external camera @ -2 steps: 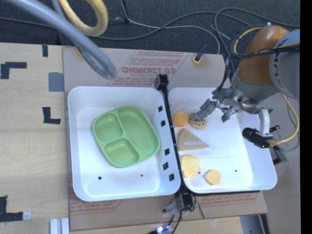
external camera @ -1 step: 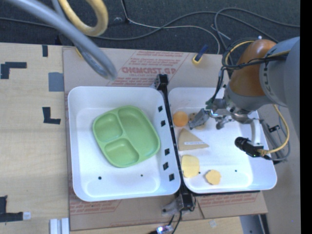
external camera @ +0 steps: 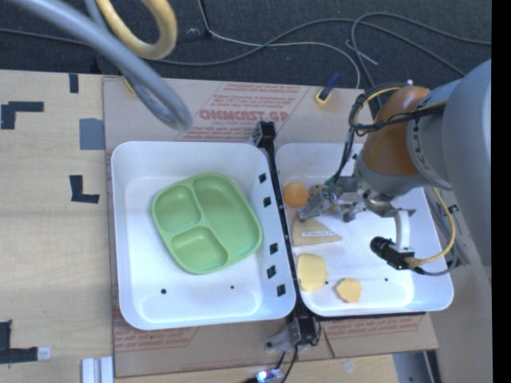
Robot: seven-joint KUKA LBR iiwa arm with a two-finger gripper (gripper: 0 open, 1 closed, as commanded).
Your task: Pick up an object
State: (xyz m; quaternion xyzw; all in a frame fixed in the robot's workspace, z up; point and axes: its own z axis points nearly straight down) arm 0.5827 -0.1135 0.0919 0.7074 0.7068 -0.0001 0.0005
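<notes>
Presently listed, right bin point(external camera: 431, 294): orange ball point(external camera: 295, 195) near the divider, small, likely light, smooth, prone to roll; best pinched across its middle. Gripper point(external camera: 318, 207) just beside it, above a pale wedge point(external camera: 313, 230); grasp state cannot be told.

The gripper point(external camera: 319, 204) is low in the right bin point(external camera: 423, 294), beside an orange ball point(external camera: 295, 194).
</notes>
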